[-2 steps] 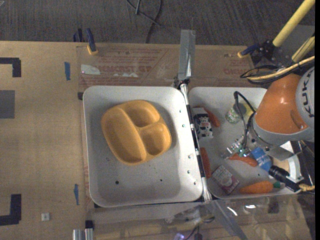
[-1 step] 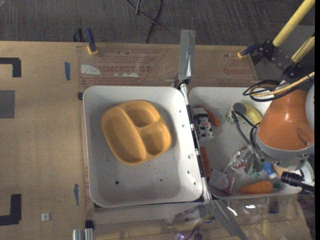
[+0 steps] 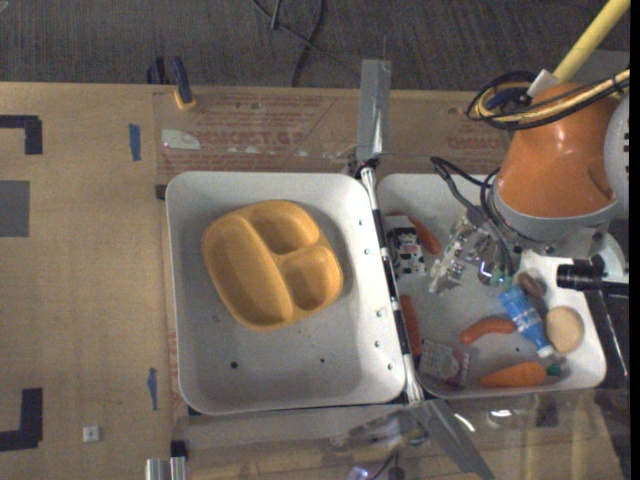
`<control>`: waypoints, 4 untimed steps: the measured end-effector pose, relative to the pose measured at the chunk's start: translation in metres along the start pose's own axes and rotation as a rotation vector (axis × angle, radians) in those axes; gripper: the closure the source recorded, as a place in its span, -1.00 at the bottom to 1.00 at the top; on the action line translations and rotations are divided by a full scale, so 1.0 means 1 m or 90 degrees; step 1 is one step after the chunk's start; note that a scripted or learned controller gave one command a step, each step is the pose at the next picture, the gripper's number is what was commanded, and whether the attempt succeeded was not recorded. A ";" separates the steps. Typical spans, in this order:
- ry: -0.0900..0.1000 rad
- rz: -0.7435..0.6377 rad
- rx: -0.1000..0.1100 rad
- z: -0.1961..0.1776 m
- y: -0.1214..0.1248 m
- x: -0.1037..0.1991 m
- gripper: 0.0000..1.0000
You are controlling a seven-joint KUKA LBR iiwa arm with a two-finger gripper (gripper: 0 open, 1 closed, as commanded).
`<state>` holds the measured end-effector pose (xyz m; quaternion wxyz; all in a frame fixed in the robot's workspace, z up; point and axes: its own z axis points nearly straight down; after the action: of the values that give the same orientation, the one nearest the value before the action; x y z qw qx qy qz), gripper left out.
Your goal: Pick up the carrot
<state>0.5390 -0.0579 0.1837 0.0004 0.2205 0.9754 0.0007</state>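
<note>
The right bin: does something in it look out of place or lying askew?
Nothing looks spilled or damaged. The right bin is crowded: the carrot lies flat near its front edge, and a blue bottle lies tilted beside a round bun. The gripper hangs above the bin's middle, apart from the carrot.

From my end I'm looking at a chunky arm with a big glossy orange dome over a grey ring. Black and yellow cables are looping round its top, and a yellow tube is running off the upper corner. The gripper is showing as clear plastic and bare metal bits.
</note>
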 end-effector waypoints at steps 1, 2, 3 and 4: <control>0.002 0.019 0.001 0.001 0.040 0.082 1.00; 0.001 -0.306 0.000 0.000 0.096 0.112 1.00; 0.003 -0.233 0.001 0.080 0.150 0.122 1.00; -0.001 -0.020 0.000 0.004 0.180 0.074 1.00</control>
<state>0.5498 0.1366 0.1795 0.0009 0.2053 0.9787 0.0003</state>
